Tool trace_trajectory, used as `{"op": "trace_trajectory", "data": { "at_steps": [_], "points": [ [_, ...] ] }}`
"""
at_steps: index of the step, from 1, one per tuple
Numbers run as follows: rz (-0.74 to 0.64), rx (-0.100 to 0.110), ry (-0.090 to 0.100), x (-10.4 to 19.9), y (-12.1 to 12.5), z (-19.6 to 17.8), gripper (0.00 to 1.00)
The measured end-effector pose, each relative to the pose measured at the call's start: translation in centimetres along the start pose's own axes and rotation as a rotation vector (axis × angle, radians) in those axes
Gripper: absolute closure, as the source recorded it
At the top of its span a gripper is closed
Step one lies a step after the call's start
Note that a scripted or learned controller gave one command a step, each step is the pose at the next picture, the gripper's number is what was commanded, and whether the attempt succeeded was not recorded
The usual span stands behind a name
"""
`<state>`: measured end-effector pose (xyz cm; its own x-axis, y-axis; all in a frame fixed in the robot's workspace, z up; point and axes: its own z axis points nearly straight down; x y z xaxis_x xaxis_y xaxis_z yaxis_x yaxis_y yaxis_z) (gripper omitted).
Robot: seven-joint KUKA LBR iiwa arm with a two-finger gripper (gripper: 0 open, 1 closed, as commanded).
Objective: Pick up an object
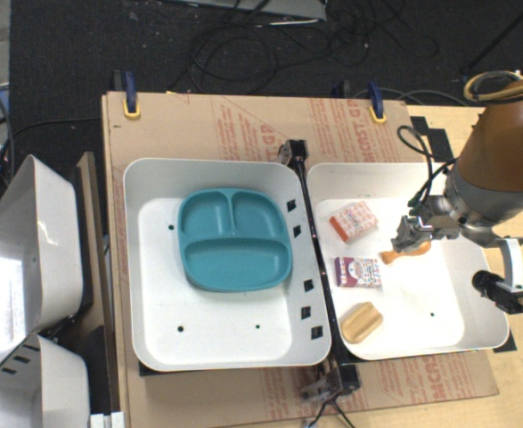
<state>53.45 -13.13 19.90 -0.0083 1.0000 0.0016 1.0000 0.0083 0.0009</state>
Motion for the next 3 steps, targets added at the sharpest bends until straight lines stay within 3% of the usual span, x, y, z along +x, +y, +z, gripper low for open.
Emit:
{"op": "trace_trajectory", "data": {
  "at_steps": [3],
  "points": [
    [0.001,-0.001,0.000,15.0,4.4,-3.1,1.00]
  ]
}}
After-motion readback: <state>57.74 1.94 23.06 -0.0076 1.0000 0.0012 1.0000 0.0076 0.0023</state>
